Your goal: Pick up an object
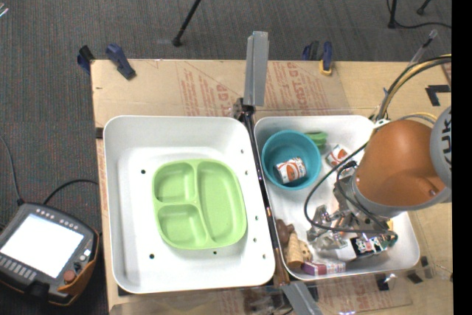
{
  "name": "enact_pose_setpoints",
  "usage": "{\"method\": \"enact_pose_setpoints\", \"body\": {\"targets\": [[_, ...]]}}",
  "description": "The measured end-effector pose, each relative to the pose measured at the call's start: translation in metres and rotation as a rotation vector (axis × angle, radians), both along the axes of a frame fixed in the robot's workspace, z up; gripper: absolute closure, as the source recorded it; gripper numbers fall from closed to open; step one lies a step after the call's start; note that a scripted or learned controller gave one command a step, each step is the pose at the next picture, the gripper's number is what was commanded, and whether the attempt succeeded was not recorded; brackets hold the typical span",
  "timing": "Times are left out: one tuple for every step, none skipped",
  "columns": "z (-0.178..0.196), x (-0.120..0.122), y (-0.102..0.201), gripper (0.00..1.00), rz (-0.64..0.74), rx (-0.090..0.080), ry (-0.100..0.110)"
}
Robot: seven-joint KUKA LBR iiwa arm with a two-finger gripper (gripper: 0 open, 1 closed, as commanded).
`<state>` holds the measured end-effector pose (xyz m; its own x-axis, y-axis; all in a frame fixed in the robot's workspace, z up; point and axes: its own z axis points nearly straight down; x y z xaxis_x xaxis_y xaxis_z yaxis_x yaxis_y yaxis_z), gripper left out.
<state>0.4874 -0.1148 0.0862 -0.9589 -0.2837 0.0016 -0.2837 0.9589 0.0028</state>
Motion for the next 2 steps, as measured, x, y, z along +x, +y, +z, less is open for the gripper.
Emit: {"method": "enact_pose_setpoints", "body": {"targets": [[0.059,0.053,-0.049,1.0,0.196,-0.002,-0.008],[0.145,0.075,0.01,1.0,0.08,-0.001,-0.013]]}}
